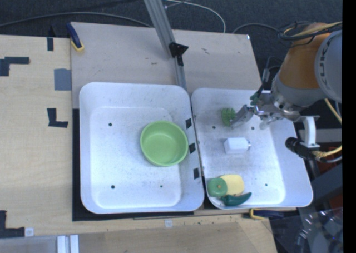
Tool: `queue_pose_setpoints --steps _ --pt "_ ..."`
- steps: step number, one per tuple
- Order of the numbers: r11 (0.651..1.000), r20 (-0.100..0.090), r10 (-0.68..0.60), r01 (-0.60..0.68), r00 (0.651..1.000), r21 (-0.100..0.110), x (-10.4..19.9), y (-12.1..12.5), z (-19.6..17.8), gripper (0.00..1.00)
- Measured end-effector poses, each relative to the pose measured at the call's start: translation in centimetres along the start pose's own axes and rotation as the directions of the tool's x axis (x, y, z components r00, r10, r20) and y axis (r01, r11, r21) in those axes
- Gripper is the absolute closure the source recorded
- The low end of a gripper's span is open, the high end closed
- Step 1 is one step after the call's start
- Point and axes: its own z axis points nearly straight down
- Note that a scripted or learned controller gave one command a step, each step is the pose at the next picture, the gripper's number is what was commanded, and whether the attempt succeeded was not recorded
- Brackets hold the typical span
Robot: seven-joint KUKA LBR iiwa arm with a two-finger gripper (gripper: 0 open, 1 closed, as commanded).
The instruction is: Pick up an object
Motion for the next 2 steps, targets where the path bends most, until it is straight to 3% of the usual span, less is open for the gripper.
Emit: queue_pose_setpoints --steps 1,2 --pt "1.000 0.000 0.000 0.000 1.000 0.001 0.3 0.0 6.5 0.00" --pt "1.000 0.000 -0.001 0.001 1.000 -0.005 0.4 0.2 5.1 1.00"
